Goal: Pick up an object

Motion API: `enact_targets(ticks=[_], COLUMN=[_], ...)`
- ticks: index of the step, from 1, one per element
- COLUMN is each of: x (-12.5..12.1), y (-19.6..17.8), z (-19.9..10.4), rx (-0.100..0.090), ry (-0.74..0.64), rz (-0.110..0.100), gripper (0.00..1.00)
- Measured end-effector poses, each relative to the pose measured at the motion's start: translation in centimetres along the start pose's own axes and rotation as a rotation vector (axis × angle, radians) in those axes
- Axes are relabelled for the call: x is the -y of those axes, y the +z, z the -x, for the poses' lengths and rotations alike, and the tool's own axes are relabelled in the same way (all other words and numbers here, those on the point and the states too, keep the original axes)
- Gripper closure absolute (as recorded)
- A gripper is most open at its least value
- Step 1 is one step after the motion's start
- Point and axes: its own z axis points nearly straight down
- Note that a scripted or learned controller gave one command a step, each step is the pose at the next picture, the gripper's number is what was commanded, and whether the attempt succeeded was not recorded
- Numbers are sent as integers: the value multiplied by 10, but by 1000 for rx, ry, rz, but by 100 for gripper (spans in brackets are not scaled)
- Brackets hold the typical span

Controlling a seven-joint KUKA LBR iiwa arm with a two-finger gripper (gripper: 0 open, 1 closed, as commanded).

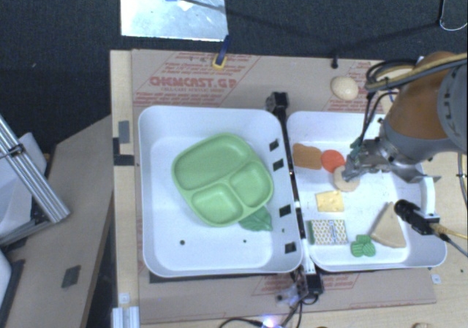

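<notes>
The tool (352,172) hung low in the upper middle of the right bin (431,246), right of frame centre; whether it was wide or narrow could not be told. It sat over a pale round piece (345,183), beside a red-orange disc (331,158) and a brown oval piece (307,156). Below lay a yellow slice (330,201), a patterned square (328,231), a small green piece (362,248) and a tan wedge (389,231). The left bin (157,246) held a green divided tray (222,179). A pale egg-shaped object (344,88) rested on the worktop (190,78) above the right bin.
</notes>
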Motion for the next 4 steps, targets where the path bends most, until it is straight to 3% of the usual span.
enact_targets(ticks=[1,2,3,4], x=[-9,-11,-41,-64], y=[-48,-71,-73,-71], z=[-5,-5,-47,-70], rx=[0,-1,-3,-2], ry=[0,0,-4,-3], rz=[0,-3,-3,-3], gripper=[100,100,100,100])
